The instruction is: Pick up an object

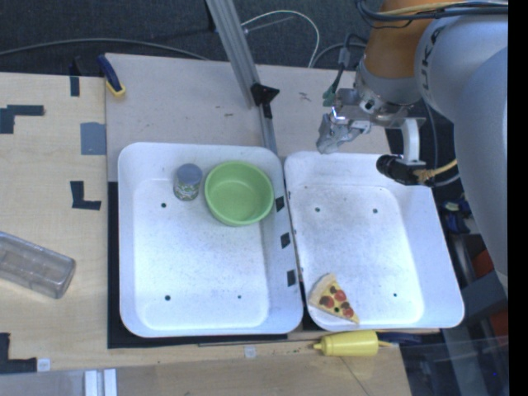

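A: Start at the bottom of the frame. What lies there?

B: A yellow plastic mustard bottle (pixel 345 344) on its side on the table, just below the front rim of the right white bin (pixel 429 246). Just above it, a toy pizza slice with red spots (pixel 333 298) lies flat in that bin's lower left corner, close against two walls, so a grab there looks cramped.

A: And the left white bin (pixel 148 304)?

B: A round green plastic bowl (pixel 238 192) stands upright at its upper middle, with a small grey-lidded jar (pixel 187 181) just beside it on the left. Below them the floor is bare.

A: Where is the gripper (pixel 337 134)?

B: At upper right, hanging over the right bin's far rim, well apart from every object. I cannot tell whether the jaws are apart or together; nothing shows between them.

A: Most room to work?

B: I judge the bowl's free rim the easiest target.
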Controlling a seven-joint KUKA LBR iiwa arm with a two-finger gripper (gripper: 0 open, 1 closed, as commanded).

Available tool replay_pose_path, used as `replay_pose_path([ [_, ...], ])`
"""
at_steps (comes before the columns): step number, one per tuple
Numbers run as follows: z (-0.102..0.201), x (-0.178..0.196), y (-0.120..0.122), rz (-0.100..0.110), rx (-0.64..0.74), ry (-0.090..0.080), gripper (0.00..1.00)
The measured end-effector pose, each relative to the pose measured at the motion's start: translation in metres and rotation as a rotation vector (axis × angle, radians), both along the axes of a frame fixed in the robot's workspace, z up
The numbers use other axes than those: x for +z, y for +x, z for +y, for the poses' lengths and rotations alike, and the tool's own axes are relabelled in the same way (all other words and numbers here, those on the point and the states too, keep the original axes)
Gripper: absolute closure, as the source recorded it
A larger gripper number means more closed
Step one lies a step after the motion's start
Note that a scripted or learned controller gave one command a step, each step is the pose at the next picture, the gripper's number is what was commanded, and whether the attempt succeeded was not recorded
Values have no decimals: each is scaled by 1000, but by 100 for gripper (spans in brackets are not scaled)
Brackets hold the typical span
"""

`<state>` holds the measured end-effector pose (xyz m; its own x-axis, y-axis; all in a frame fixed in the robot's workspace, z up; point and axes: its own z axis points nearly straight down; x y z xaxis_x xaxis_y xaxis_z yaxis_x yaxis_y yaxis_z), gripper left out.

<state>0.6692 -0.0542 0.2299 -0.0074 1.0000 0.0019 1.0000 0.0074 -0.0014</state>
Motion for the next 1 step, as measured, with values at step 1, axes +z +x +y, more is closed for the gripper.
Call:
replay_pose_path([
  [1, 45, -5, -14, 2, -2, 0, 100],
])
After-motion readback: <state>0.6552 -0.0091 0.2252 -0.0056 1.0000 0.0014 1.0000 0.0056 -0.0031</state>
